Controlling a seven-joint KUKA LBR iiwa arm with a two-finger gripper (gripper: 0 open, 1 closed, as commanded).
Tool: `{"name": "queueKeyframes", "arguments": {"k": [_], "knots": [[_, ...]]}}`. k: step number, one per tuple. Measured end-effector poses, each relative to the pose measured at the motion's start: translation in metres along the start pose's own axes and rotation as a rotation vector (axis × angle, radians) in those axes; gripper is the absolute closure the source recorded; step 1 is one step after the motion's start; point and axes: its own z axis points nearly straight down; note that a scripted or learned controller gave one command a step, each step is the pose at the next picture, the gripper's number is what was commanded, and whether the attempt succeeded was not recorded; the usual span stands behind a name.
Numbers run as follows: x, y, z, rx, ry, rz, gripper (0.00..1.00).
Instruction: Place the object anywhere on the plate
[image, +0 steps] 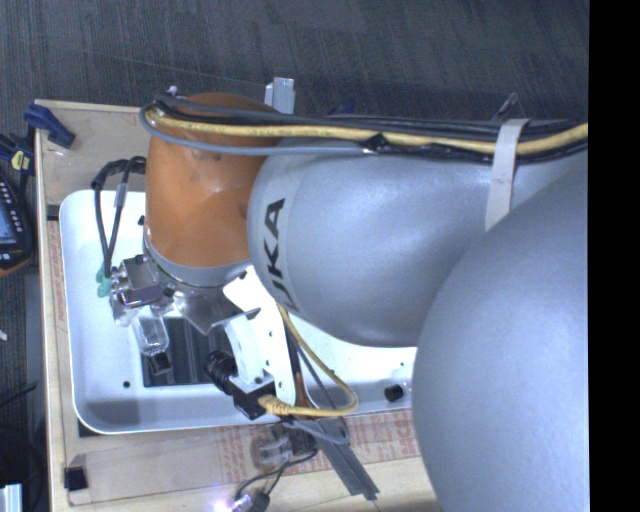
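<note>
camera view:
arm (400, 250): grey bulk with orange band (195, 190), reaching in from the right, covering most of the white bin (80, 300).
gripper (165, 345): low inside the bin; open or closed, cannot tell.
object, plate: cannot be made out.
cables (400, 135): strung along the arm's top.

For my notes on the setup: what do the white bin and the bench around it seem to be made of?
The white bin looks like smooth plastic: glossy, with rounded moulded corners and soft reflections. The bench seems to be pale unfinished wood or plywood: matte and tan, though the grain is too blurred to confirm.
</note>
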Motion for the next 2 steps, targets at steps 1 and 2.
{"name": "queueKeyframes", "arguments": {"k": [1, 2], "knots": [[-0.008, 0.042, -0.007, -0.002, -0.001, 0.086, 1.0], [-0.01, -0.003, 0.047, 0.001, -0.002, 0.081, 1.0]]}}
